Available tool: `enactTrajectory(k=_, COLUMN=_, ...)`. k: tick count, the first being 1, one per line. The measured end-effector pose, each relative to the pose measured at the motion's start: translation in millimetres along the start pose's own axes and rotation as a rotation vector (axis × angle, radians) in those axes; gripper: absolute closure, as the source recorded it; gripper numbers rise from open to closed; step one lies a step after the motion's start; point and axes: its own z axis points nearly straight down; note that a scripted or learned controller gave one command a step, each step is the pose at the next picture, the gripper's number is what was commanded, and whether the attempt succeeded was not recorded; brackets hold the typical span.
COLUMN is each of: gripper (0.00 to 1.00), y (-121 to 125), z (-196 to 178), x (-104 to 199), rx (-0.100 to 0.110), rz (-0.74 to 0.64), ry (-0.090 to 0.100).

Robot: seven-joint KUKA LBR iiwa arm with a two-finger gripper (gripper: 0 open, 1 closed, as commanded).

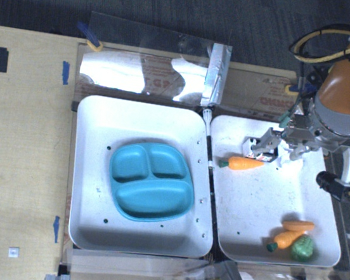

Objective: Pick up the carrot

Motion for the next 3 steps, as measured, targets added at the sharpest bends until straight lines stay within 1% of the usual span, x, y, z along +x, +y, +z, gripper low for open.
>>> enactTrajectory(k=1, gripper=0.00, y=20, z=102, x=-4, rx=0.007, rz=-0.125, ry=0.001)
enactTrajectory(k=2, gripper=0.00, y=29, z=147, x=-7, rx=-0.003, rz=0.047, ry=0.000)
enactTrajectory(k=3, gripper=0.00, y=74, z=150, x=-35, rx=0.043, rz=-0.065, ry=0.018)
